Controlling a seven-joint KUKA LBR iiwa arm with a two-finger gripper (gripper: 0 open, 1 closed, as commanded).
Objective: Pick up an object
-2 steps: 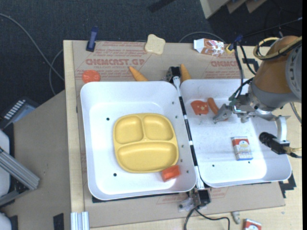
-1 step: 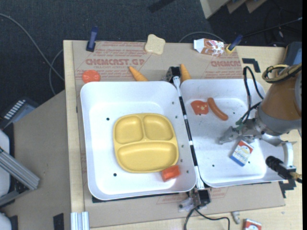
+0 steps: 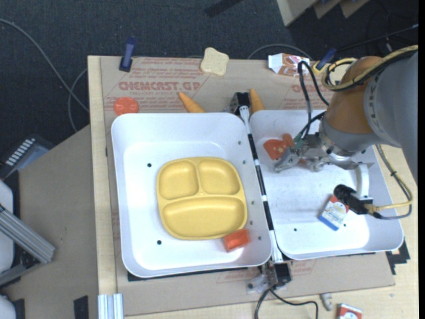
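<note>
In the right bin (image 3: 378,241), a red-orange object (image 3: 273,147) lies near the far left corner. My gripper (image 3: 293,158) is low over this bin, just right of that object and close against it. Nothing shows as held. A small blue and white packet (image 3: 331,214) rests nearer the front of the same bin, below the wrist. The left bin (image 3: 133,178) holds a yellow divided plate (image 3: 200,197). An orange-red block (image 3: 236,240) sits at the plate's front right corner.
Beyond the bins, loose items lie on the cardboard: a tan bread-shaped piece (image 3: 214,60), an orange carrot (image 3: 190,103), a red-orange disc (image 3: 125,105), a blue item (image 3: 127,53) and a printed packet (image 3: 284,63). A clamp (image 3: 241,103) joins the bins at the back.
</note>
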